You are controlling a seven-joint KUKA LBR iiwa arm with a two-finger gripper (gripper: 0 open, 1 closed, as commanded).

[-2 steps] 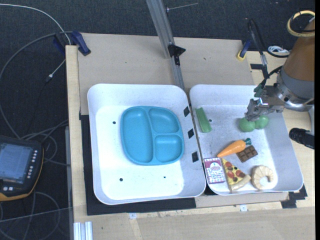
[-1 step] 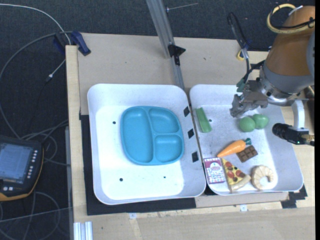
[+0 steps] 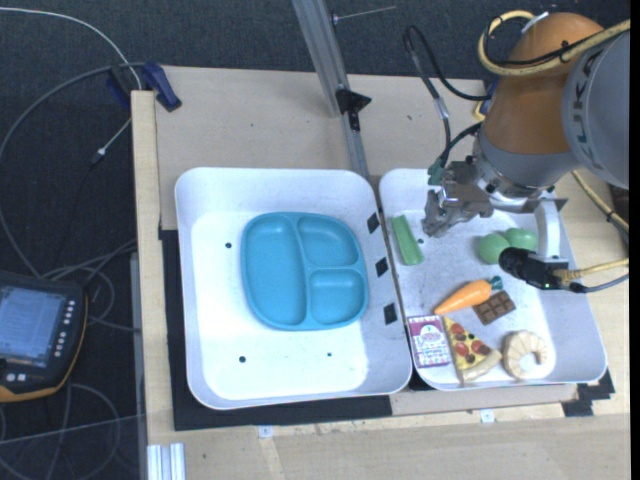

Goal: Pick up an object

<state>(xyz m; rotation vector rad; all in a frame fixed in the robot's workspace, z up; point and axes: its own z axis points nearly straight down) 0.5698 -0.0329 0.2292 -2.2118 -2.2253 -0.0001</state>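
Note:
The right bin (image 3: 575, 313) holds several toy foods. A green pod (image 3: 406, 239) lies near its left wall, a green pear-like piece (image 3: 503, 244) sits to the right, and a carrot (image 3: 468, 295) lies in the middle. Toward the front are a brown chocolate piece (image 3: 493, 307), a pink card box (image 3: 429, 339), a pizza slice (image 3: 470, 349) and a croissant (image 3: 526, 352). My gripper (image 3: 441, 216) hangs over the bin's back part, between the green pod and the green pear-like piece. Nothing shows between its fingers.
The left bin (image 3: 200, 268) holds a blue divided plate (image 3: 303, 270). A metal pole (image 3: 325, 38) slants up from between the bins at the back. Cables and a handheld pendant (image 3: 35, 330) lie off the bench at the left.

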